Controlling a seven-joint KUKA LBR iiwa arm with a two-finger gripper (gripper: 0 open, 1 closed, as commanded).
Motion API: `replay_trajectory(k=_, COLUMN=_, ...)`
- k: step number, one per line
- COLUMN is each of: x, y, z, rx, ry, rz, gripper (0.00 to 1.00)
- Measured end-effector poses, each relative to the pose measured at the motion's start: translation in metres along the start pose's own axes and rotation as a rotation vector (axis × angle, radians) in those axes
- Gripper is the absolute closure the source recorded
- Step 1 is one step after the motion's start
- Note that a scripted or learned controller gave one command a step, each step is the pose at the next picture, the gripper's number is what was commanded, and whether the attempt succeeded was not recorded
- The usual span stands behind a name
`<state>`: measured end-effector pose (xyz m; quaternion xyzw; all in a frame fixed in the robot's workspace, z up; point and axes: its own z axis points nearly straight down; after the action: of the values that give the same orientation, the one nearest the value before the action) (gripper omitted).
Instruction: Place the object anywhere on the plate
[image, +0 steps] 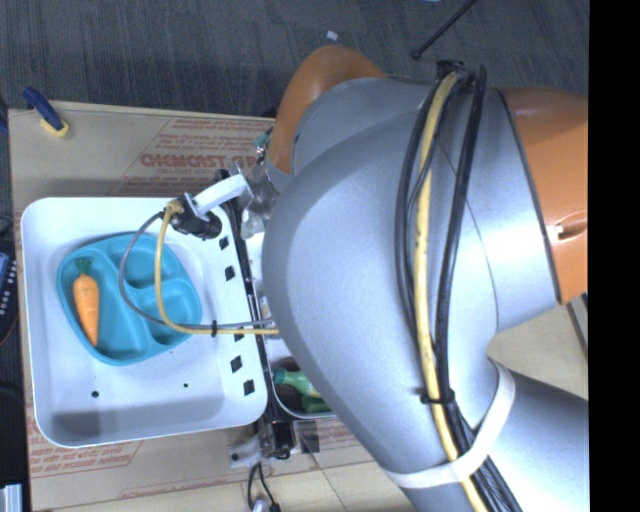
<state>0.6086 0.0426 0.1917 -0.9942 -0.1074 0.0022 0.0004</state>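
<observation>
A smooth orange carrot (86, 305), tapered with a green top, lies in the left compartment of a glossy blue divided plate (150, 340) inside the left white bin (120, 420). The bulky grey arm (400, 280) looms well right of it, hiding the gripper; grip unreadable

Floor (150, 50) at 12 o'clock: dark grey carpet, faint ribbed texture. Bench top covered by brown cardboard sheet (130, 140) with red print, running 11 o'clock down to 7 o'clock. Blue-and-yellow clamp (45, 112) on its corner at 10 o'clock. Thin dark pole (445, 30) slants across the floor at 1 o'clock. Light is even, soft shadows.
</observation>
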Motion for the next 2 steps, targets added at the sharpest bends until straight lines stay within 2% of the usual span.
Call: replay_trajectory(k=2, x=0.0, y=0.0, z=0.0, rx=0.0, ry=0.0, rz=0.0, gripper=0.0)
